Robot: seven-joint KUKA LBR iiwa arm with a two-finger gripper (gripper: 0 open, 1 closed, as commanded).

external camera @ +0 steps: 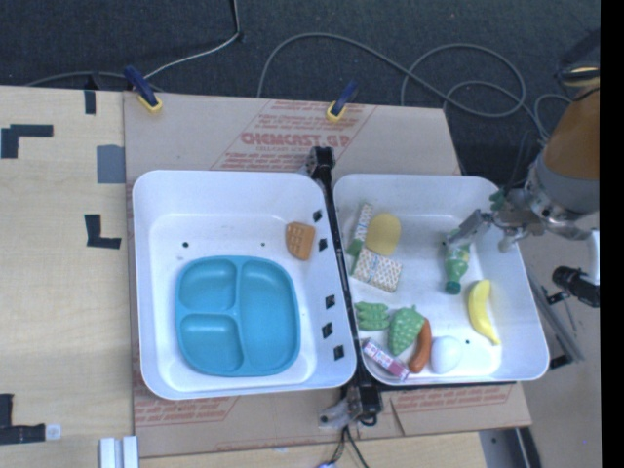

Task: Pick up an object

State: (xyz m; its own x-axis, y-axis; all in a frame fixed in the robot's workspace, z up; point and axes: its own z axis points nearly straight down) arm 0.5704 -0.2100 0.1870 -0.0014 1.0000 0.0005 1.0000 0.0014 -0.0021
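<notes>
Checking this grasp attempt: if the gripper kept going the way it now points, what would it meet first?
Probably the green bottle: the gripper points down-left into the right bin, with the bottle right beneath its tip. Depth is hard to judge.

Two white bins (156, 261) on brown cardboard (283, 139), clamped by yellow-blue clips (146, 96).

Readable text
Red print reading "CHEMCAST" runs across the cardboard sheet (292, 139) behind the bins; smaller lines illegible.

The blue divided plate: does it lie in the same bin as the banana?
No. The blue divided plate lies in the left bin, while the banana lies in the right bin.
</notes>
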